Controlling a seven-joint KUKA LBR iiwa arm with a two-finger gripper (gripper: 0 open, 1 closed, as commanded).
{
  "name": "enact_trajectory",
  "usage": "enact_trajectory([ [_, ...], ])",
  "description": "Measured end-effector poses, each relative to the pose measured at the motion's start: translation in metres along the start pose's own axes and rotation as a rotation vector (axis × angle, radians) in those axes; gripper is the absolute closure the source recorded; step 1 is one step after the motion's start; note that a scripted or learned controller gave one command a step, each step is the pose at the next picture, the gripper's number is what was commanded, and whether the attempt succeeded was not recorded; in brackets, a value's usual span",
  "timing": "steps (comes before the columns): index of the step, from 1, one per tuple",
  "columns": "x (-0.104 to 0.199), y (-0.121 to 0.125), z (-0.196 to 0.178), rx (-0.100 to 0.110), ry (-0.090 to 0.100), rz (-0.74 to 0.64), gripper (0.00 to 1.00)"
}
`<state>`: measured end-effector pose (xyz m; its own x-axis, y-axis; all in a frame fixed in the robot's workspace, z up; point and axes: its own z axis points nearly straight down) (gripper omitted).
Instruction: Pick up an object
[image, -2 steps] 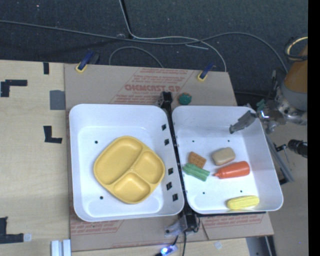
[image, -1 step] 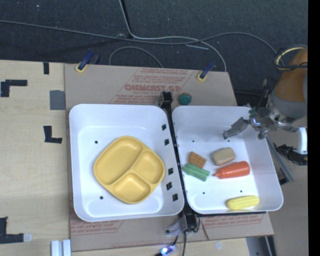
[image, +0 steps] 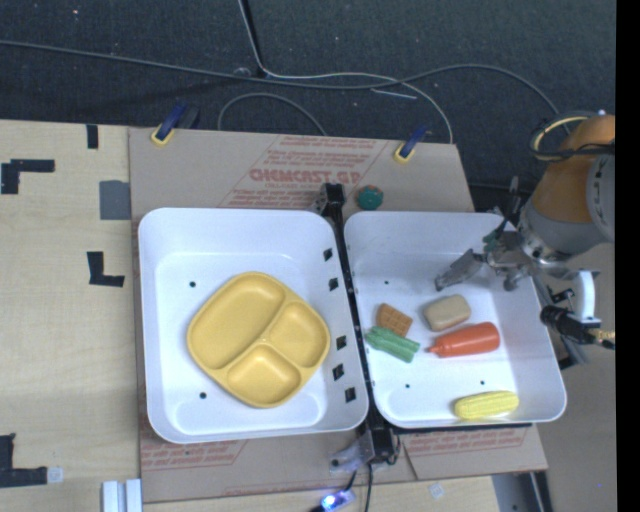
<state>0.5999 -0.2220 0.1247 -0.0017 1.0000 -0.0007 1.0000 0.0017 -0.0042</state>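
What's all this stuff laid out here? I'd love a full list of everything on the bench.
Bins: two, white, side by side.
Divided plate: one, yellow, left bin.
Toy carrot: one, orange-red, right bin.
Toy corn cob: one, yellow, right bin's near edge.
Toy potato: one, tan, above the carrot.
Cracker-like piece: one, orange-brown, right bin.
Green toy vegetable: one, below the cracker.
Small teal object: one, behind the bins.
Pincer: one, grey, over the right bin.

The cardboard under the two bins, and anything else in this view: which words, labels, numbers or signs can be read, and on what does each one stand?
"CHEMCAST GP": red print on the cardboard sheet behind the bins, read with some doubt because it is blurred.
Smaller red lines above and below that word: too blurred to read.
Red print on the cardboard edge below the left bin: too small to read.
The toy foods and the yellow tray carry no text.
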Motion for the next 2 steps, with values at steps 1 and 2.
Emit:
enact_trajectory([
  [1,0.001,0.001,-0.012,-0.002,-0.001,-0.001,1.00],
  [2,0.007,0.008,-0.071,-0.007,0.000,0.000,1.00],
])
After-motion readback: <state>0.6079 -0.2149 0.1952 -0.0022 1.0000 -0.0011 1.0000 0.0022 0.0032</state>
